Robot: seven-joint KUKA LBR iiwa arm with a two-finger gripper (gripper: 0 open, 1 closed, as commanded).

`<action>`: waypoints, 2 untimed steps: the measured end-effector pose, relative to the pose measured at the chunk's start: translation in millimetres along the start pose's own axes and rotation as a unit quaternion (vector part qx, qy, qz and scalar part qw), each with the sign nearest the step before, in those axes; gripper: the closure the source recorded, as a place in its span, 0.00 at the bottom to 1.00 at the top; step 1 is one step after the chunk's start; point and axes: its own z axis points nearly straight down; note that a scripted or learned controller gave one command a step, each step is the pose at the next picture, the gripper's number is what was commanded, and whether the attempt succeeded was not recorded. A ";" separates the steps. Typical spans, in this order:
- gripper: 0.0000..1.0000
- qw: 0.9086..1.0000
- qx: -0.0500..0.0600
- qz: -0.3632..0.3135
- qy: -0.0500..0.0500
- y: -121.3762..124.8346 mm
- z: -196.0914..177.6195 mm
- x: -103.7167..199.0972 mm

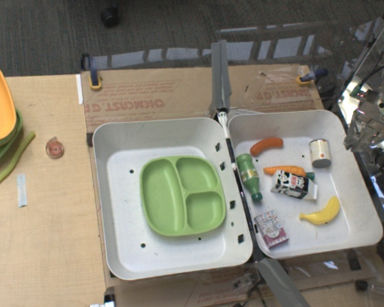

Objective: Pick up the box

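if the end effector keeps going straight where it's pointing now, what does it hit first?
Likely the right bin's right rim: the end effector hangs over it, seemingly aimed down. If angled inward, the can is nearest. Depth and aim are unclear.

Small pink box (271, 229) flat in right bin (355, 236)

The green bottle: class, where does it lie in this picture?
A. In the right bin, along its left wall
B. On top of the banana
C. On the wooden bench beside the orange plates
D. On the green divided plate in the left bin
A. The green bottle lies on its side in the right bin, close against the bin's left wall, apart from the green divided plate in the left bin.
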 end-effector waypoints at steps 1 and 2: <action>1.00 0.996 -0.001 -0.088 0.001 -67.9 -3.7 -38.9; 1.00 0.984 -0.001 -0.177 0.001 -75.5 26.3 -46.5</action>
